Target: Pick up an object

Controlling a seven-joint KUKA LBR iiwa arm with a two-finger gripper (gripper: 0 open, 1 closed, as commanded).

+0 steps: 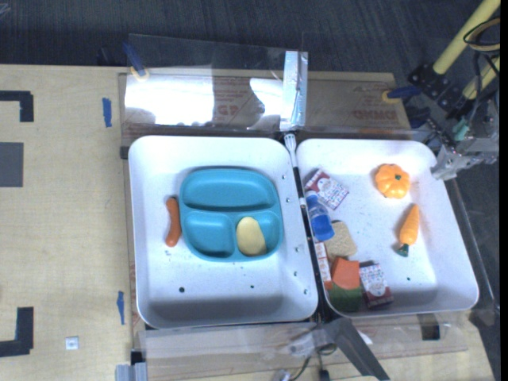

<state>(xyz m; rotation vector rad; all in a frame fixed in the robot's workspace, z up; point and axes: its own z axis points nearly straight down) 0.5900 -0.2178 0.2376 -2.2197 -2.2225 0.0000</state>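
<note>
Your gripper (454,159) sits at the upper right of the frame, just over the top right corner of the right bin (464,292); it is too small and cluttered there for you to tell whether it is spread or closed, and nothing can be seen in its grasp, so treat the pick as not yet begun. Any object will do; the small orange pumpkin (392,180) lies nearest, in the upper right part of that bin, with bare white floor all round it; the toy carrot (409,227) lies just below it, tilted, also standing free. I would judge the carrot the easier grasp: come straight down and close across its narrow width, not along its length; the pumpkin is round and may squirt out unless you centre well on it. Keep away from the left side of the same bin, where a red and white packet (327,190), a blue bottle (321,222), a tan cracker (342,243), an orange and green block (345,280) and a small box (374,284) crowd together, touching or overlapping against the wall; a grasp there likely catches two things or none. The left bin (151,292) holds a blue tray (208,232) with a yellow piece (251,235) in its lower right compartment, and a sausage (172,221) lies just beside the tray's left edge; these are a longer reach across the ridge between the bins. A clear panel (206,94) stands behind the bins at the top of the frame; mind it and the near bin wall as you descend.
</note>
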